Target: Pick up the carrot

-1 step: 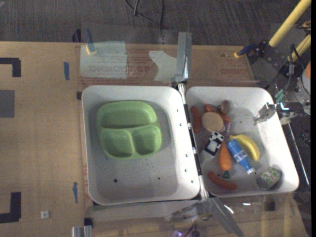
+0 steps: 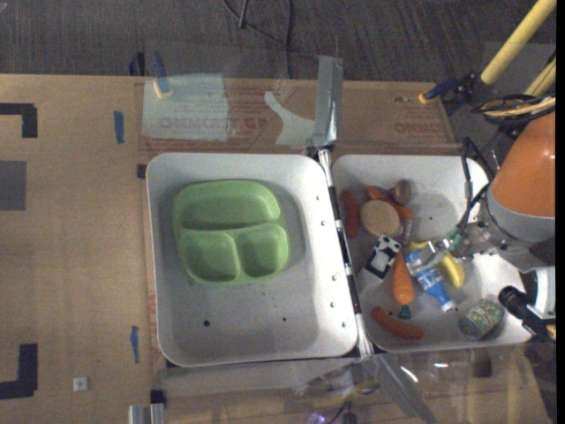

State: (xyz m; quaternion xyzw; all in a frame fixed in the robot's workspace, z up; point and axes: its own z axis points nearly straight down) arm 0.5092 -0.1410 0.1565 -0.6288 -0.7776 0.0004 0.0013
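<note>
**Bench Layout and Carrot Position, Arm at Right Bin**

Nearest the camera sits the front rim of the left bin, a shallow white container occupying the centre of the bench. Its floor carries one item: a green divided plate with three compartments, lying flat toward the rear left of the bin.

Directly beside it, wall to wall, stands the right bin, which holds a cluster of small items. The arm enters from the right, its orange band above the far right corner of this bin. The gripper hangs low over the middle right of the bin, among a blue-and-white packet and a yellow item; whether the claw is spread or closed, and whether it grips anything, cannot be told from this view.

Item positions in the right bin:

- Carrot: orange, lying on the bin floor near the centre, green tip pointing toward the front rim. It lies just left of the blue-and-white packet and apart from the gripper.
- Red sausage: near the front rim, below the carrot.
- Second red sausage: against the left wall.
- Round tan disc: rear centre.
- Black-and-white block: just left of the carrot's upper end.
- Small can: front right corner
</note>
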